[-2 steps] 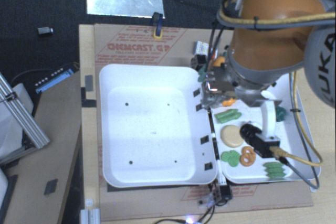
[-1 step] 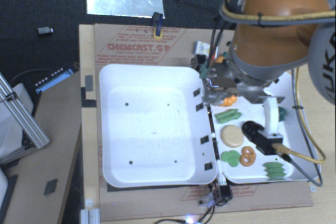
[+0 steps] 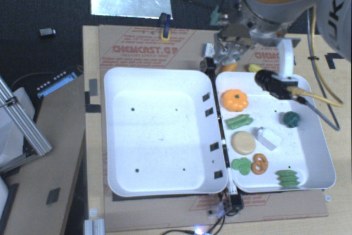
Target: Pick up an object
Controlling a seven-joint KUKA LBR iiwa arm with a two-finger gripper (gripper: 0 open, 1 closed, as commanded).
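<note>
Tool (image 3: 228, 58) low over right bin's (image 3: 316, 143) far rim, grip state impossible to tell. Likely target: orange pumpkin (image 3: 235, 100) just nearer the camera, by the inner wall. Probably light, stiff, slick plastic, best pinched across its rounded sides. Beyond: pea pod (image 3: 238, 121), pretzel (image 3: 259, 163).

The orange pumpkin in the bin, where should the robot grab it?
Probably across the pumpkin's round sides, coming straight down from above. It sits low and wide in the right bin, with open floor to its right; the green piece lies just below it.
</note>
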